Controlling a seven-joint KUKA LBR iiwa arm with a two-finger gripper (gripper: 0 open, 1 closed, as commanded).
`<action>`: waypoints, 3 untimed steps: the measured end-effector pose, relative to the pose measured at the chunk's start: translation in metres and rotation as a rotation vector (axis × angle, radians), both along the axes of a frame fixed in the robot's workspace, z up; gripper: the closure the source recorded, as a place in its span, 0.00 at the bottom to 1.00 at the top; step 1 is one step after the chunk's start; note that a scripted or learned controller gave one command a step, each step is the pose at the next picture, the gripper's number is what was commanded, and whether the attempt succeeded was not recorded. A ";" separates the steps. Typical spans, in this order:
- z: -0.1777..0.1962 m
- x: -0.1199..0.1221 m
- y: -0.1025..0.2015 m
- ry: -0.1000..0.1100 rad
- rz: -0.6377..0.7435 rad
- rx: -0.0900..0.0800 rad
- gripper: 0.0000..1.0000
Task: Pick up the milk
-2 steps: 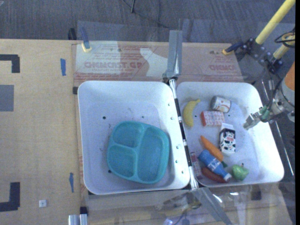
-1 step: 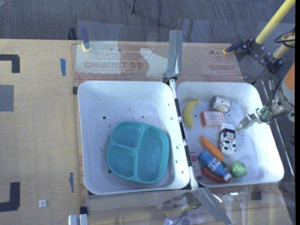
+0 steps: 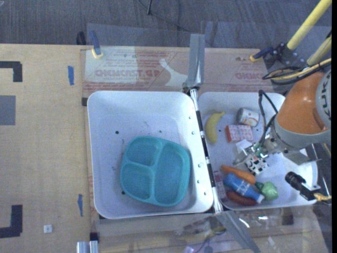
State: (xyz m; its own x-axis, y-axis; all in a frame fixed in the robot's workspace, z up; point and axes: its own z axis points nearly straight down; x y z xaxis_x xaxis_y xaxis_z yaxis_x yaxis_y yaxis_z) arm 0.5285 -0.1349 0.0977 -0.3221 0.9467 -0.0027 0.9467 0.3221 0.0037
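The milk (image 3: 257,165) is a small carton with black and white cow patches, lying in the right bin (image 3: 218,109) near its middle. My gripper (image 3: 251,153) hangs low over the bin, directly beside the carton's upper edge and touching or nearly touching it. The grey arm with its orange band (image 3: 299,109) reaches in from the right and covers the bin's right side.
A banana (image 3: 212,126), a can (image 3: 247,116) and a red-and-white box (image 3: 238,133) lie behind the milk. A carrot (image 3: 238,173), blue bottle (image 3: 243,187), red sausage (image 3: 239,198) and green broccoli (image 3: 268,190) crowd the front. The left bin (image 3: 105,109) holds a teal divided plate (image 3: 155,170).
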 end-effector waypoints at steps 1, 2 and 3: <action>0.024 0.008 -0.004 0.001 0.174 -0.001 0.00; 0.034 0.009 -0.005 -0.003 0.173 -0.002 1.00; 0.130 0.077 0.052 0.001 0.330 0.000 1.00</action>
